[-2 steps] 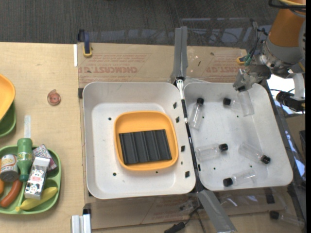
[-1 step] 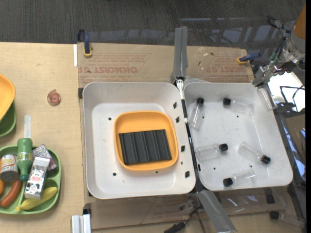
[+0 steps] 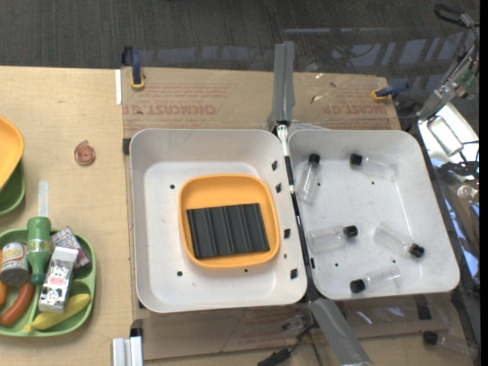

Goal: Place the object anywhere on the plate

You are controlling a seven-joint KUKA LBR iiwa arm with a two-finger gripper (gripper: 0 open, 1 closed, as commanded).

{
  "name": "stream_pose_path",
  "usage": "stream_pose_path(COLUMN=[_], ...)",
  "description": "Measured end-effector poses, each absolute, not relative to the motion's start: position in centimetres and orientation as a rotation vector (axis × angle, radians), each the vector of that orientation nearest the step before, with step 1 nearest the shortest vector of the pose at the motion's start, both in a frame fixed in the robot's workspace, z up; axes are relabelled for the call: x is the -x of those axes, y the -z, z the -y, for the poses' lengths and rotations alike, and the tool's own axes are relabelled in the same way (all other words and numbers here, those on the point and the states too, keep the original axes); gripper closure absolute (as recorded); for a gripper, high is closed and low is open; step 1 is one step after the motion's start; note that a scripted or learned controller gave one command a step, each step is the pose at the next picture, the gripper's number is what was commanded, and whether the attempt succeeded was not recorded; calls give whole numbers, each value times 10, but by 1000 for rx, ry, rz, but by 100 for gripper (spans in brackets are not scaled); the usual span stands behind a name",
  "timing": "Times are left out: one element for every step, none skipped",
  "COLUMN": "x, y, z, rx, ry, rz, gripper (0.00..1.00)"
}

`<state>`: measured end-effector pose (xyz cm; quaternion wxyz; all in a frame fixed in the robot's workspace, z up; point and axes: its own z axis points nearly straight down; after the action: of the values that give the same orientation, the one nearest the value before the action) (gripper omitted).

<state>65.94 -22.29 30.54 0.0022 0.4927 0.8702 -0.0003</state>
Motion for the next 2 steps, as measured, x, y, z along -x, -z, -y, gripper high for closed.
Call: stream_pose_path(x=[-660,-660], y=[-431,-431], z=[222,222], rx=[-1231,-1231], ry=[1,1], rz=[-2887,-2887], gripper=[100,0])
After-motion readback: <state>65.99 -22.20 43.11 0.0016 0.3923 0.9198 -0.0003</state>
